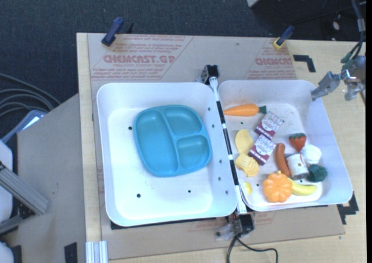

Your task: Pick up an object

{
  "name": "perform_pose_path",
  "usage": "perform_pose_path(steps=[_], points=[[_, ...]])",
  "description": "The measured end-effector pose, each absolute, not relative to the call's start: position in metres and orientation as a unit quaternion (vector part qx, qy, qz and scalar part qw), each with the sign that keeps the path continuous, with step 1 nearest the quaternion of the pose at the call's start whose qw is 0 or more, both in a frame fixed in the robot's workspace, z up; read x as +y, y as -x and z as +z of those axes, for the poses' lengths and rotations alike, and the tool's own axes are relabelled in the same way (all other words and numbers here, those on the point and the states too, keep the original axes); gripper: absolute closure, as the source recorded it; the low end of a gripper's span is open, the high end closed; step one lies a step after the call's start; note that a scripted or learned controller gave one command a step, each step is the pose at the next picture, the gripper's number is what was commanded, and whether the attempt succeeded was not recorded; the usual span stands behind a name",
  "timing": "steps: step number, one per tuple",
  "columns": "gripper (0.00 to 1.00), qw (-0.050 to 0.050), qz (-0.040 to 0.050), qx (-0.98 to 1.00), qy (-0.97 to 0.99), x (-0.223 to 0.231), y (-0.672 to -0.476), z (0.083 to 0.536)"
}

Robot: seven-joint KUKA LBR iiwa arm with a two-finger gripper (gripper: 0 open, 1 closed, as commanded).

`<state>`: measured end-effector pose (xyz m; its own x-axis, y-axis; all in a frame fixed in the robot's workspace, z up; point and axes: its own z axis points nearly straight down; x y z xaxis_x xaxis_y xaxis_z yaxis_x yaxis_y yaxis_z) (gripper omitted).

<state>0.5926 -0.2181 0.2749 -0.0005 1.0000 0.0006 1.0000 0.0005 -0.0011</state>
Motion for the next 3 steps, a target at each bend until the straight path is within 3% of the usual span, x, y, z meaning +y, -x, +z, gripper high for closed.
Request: perform_pose_path(steps=[1, 2, 3], points=[[0.0, -0.002, -0.0014, -0.707, 0.707, -0.177, -0.581, 0.088], [0.0, -0.004, -0.0037, -0.707, 0.707, -0.123, -0.61, 0.089], [1.0, -0.005, -0.0046, -0.708, 0.707, -0.122, -0.611, 0.099]])
